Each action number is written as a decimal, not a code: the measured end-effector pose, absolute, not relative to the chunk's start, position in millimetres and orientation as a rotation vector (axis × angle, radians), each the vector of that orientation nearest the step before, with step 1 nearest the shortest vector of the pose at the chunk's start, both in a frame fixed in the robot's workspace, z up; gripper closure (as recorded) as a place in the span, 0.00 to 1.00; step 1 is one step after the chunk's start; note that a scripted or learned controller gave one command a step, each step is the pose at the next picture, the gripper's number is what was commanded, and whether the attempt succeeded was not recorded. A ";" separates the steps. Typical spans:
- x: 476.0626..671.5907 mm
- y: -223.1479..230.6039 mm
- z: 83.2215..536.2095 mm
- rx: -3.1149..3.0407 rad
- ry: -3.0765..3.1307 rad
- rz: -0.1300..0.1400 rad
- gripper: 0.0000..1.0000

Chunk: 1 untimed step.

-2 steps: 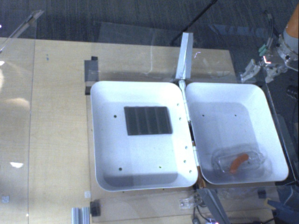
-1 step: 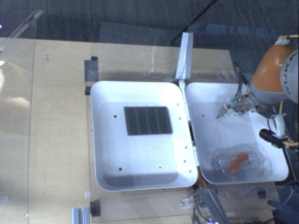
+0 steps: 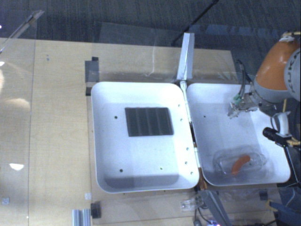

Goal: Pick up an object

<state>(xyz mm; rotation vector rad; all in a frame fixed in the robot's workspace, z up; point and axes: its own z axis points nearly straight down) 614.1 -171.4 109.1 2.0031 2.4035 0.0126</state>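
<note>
A dark grey ribbed rectangular pad (image 3: 149, 121) lies flat in the middle of the left bin (image 3: 106, 140). Near the front of the right bin (image 3: 211, 126) rests a clear plastic piece (image 3: 251, 157) with a small orange object (image 3: 240, 164) in or under it. My gripper (image 3: 237, 105) hangs over the back right part of the right bin, below the orange band (image 3: 275, 69) of the arm. It is well apart from the orange object and nothing shows in its grasp.
A metal upright post (image 3: 186, 55) stands behind the seam between the two bins. Black brackets (image 3: 93, 69) hold the left bin's corners. A black fitting (image 3: 277, 136) juts in at the right bin's right rim. The wooden bench (image 3: 47, 149) spreads to the left.
</note>
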 end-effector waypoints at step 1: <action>669.4 -183.6 161.4 1.784 2.574 0.006 1.00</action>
